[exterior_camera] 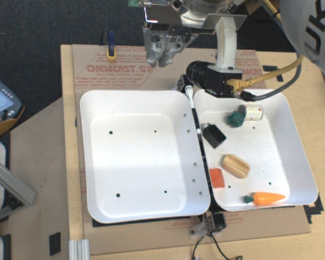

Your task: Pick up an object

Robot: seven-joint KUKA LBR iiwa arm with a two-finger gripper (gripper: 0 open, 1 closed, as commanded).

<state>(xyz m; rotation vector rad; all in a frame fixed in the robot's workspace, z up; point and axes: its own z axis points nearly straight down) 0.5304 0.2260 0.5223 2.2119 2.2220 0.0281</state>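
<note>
- White plastic bins, two, set side by side on a brown board; the left bin point(135, 156) shows a bare floor with small dark dots.
- Right bin point(281, 145): holds all the loose items listed below.
- Green lump point(236, 118): near the bin's far side, touching a small white cylinder point(253, 112) just to its right.
- Black block point(213, 135): tilted, close to the wall shared by the two bins.
- Tan wooden block point(235, 166): oval, lying near the middle of the bin.
- Red block point(216, 178): flat against the shared wall, just beside the tan block.
- Orange carrot point(266, 198): toy, green stub pointing left, along the bin's near edge.
- Gripper point(163, 52): metal, hanging above the board beyond the left bin's far edge, well apart from every item; nothing is seen between its fingers, and how far they are parted cannot be told.
- Yellow cable point(271, 75): curving from the arm to a black fitting behind the right bin.
</note>
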